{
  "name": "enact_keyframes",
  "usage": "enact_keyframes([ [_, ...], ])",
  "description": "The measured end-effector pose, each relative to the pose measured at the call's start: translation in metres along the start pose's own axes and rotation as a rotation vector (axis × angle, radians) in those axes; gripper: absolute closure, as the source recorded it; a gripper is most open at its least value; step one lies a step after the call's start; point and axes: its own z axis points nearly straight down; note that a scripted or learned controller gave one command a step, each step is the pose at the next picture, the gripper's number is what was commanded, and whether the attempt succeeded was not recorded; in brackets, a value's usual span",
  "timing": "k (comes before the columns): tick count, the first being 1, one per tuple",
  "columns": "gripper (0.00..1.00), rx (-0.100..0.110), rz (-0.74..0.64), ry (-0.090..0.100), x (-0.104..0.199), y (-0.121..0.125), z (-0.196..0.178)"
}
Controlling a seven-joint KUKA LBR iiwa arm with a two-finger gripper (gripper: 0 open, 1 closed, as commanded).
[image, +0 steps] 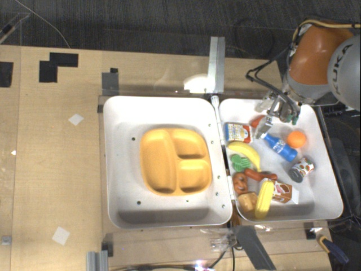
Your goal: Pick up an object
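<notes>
We are logging two white bins lying side by side on the wooden surface [51, 168].

Left bin [121, 151]: we are seeing one yellow divided tray [174, 160] sitting in its middle, three compartments facing up.

Right bin [324, 179]: we are counting a small carton with a red and blue label [237, 132] near the dividing wall; a banana [245, 152] just below it; a green leafy piece [241, 163] touching the banana; a blue bottle [281, 147] lying tilted in the middle; an orange ball [296, 139] just right of the bottle; a small dark-and-white can [302, 170]; a red sausage-shaped piece [260, 175]; a corn cob [263, 199] lying over a brown packet [282, 193]; a potato-like lump [246, 201] in the near corner.

Arm: we are noting the hand [265, 126] hanging over the far part of the right bin, just beside the carton and above the blue bottle's upper end. We cannot tell whether it is open or closed, and we are seeing nothing between its tips.
</notes>
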Motion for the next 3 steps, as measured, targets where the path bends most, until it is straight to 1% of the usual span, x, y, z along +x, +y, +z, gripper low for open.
enact_keyframes([
  [1, 0.0, 0.0, 0.0, 0.0, 0.0, 0.0, 0.0],
  [2, 0.0, 0.002, 0.407, 0.001, 0.016, 0.017, 0.033],
  [3, 0.0, -0.006, 0.613, -0.001, 0.007, -0.004, 0.033],
])
